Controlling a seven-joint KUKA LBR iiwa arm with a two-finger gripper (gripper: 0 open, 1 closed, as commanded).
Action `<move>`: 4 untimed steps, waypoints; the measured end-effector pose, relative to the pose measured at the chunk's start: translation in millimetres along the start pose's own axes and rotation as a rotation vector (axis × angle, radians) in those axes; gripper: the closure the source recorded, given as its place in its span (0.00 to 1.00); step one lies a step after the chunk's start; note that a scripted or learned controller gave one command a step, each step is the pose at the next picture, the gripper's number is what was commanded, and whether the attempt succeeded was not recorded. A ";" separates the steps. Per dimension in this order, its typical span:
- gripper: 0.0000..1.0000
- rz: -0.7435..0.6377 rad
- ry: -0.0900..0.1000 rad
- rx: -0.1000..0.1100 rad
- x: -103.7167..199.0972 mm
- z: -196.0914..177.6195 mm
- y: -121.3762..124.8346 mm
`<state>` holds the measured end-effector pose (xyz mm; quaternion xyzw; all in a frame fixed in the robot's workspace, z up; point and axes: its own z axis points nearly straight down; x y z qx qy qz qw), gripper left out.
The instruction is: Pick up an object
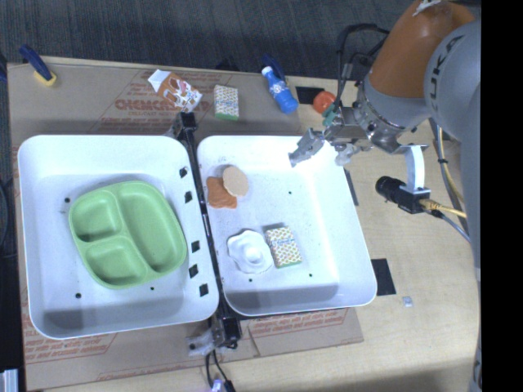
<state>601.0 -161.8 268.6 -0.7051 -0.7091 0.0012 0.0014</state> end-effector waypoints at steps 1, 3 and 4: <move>0.00 0.000 0.000 0.001 3.5 177.7 -13.0; 1.00 -0.007 0.000 0.002 5.6 167.3 -94.4; 1.00 -0.001 0.001 -0.003 55.0 71.1 -111.2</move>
